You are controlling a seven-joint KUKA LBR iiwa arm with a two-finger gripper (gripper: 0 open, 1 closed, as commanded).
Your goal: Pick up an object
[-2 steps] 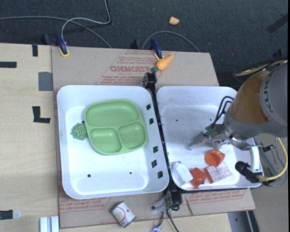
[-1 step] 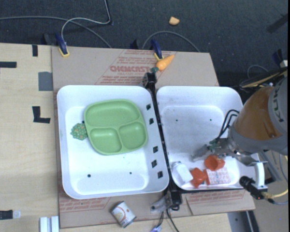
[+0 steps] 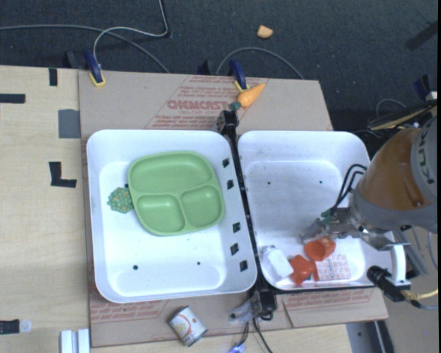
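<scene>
My gripper point(image 3: 317, 232) hangs low in the right bin point(image 3: 294, 149), in its front right part, on the grey arm with the orange band point(image 3: 393, 171) reaching in from the right. Directly below the gripper's tip lies a small orange cup point(image 3: 320, 250); I cannot see whether they touch. A red piece point(image 3: 301, 270) lies next to the cup, a white bottle point(image 3: 274, 262) to its left, and a pink-printed packet point(image 3: 336, 269) to its right, all near the front wall.
The left bin point(image 3: 103, 197) holds a green divided plate point(image 3: 176, 193) with a small green broccoli-like toy point(image 3: 120, 199) at its left edge. A toy carrot point(image 3: 250, 94) lies on the cardboard behind the bins. A small can point(image 3: 187, 324) lies in front of them.
</scene>
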